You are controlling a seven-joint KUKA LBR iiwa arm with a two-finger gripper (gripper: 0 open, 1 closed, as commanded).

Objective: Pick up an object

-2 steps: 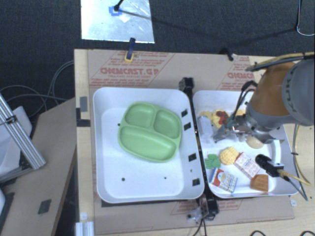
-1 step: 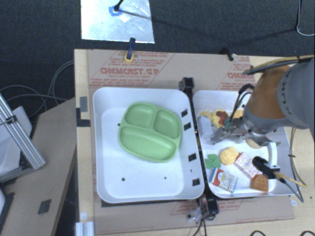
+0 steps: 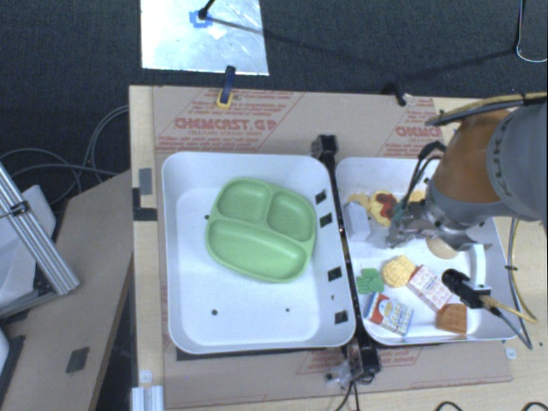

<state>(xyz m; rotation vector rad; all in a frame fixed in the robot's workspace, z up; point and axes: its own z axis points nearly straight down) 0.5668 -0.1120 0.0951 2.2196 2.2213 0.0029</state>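
The arm reaches in from the right over the right bin (image 3: 360, 171), and my gripper (image 3: 400, 227) hangs low over the middle of it. Just left of the gripper lie a yellow toy (image 3: 363, 202) and a small red piece (image 3: 386, 202). A pale grey block (image 3: 355, 221) sits below them. In front of the gripper lie a yellow corn-like piece (image 3: 396, 271), a green piece (image 3: 370, 280), a red and white packet (image 3: 429, 286), a printed card (image 3: 393, 314) and a brown bread-like piece (image 3: 452, 318). A tan round piece (image 3: 442, 248) shows under the wrist.
The left bin (image 3: 193, 315) holds a green divided plate (image 3: 261, 229). A black divider (image 3: 336, 229) runs between the two bins. Cardboard (image 3: 248, 122) lies under both bins, and a shiny sheet (image 3: 204, 24) lies beyond it.
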